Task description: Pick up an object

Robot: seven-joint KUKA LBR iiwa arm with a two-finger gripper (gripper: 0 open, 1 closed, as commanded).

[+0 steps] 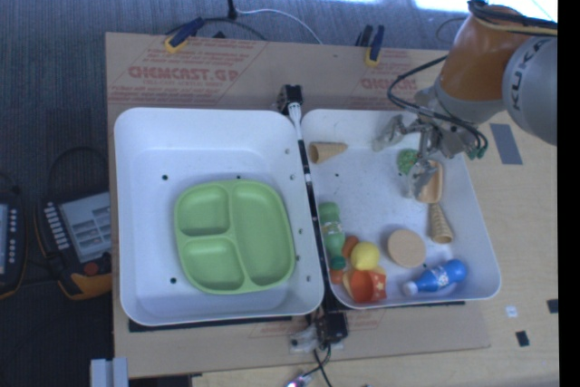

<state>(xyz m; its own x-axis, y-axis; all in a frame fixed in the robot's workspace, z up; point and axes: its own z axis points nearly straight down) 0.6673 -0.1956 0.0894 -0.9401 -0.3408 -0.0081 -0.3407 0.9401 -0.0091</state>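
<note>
Reading "KUKA" on arm (535, 86), "GP" on cardboard (181, 72)

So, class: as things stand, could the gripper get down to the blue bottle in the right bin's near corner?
Probably yes. The blue bottle lies uncovered, nothing on top, and the gripper already hangs over the same right bin. The bin wall and the round wooden disc close by may crowd the fingers.

Left bin (145, 195): green divided plate (234, 236), lying flat. Right bin (480, 258): gripper (419, 160) down in the far part, small green object (407, 161) at its fingers, grasp unclear. Cone (326, 150) near the divider; second cone (439, 223), round tan disc (405, 246), blue bottle (438, 278), yellow ball (365, 256) toward the near side.
</note>
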